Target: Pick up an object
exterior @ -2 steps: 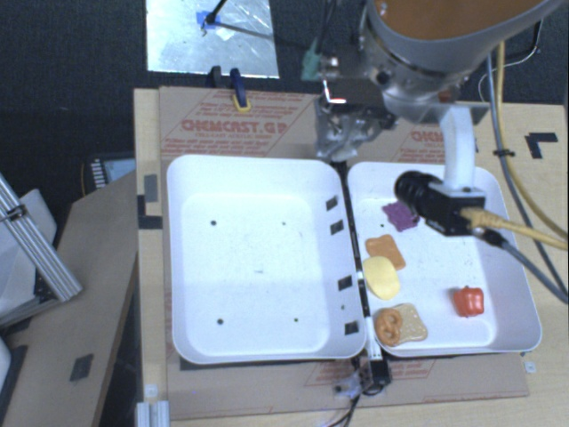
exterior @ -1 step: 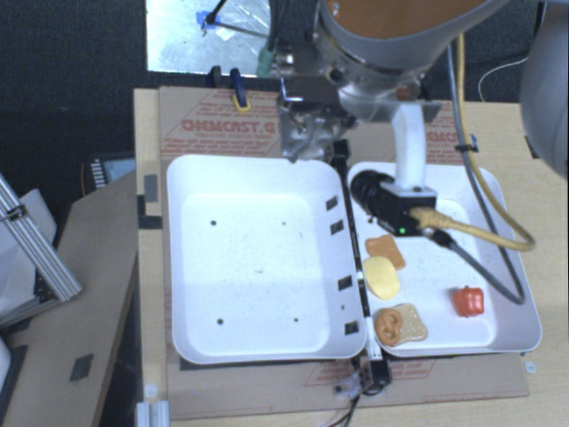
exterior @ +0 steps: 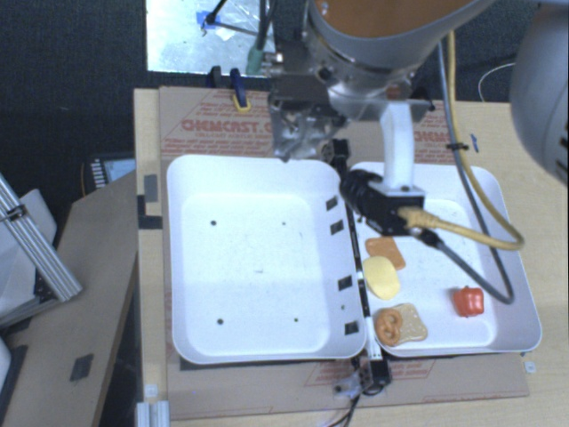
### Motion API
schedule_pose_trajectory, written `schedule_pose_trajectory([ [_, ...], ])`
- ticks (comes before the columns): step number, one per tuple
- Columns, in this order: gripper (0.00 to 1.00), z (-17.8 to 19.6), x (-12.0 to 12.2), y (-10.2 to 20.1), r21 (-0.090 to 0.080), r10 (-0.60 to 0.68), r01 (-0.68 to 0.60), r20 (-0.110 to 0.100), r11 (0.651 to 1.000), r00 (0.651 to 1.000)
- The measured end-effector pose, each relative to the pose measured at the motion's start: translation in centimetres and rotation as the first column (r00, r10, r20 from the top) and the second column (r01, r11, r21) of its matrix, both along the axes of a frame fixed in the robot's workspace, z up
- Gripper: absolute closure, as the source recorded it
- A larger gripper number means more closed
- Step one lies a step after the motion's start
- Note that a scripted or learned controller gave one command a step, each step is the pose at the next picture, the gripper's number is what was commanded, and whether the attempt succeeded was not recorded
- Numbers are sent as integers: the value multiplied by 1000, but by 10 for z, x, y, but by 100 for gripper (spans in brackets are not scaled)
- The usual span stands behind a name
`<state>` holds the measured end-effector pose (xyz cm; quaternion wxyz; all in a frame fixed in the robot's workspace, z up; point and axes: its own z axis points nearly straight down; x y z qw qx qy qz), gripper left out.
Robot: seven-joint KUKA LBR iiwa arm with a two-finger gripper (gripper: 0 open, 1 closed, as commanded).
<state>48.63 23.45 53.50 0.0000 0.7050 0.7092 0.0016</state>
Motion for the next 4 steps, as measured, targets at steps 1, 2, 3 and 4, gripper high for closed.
schedule_pose_trajectory([
  [1, 100, 11, 0, 0, 1, 4, -4, 2, 1000, 1000],
  [2, 100, 23, 0, 0, 3, 10, -10, 4, 1000, 1000],
  [3, 100, 34, 1, 0, 4, 15, -15, 6, 1000, 1000],
  [4, 100, 45, 1, 1, 6, 20, -20, 7, 1000, 1000],
])
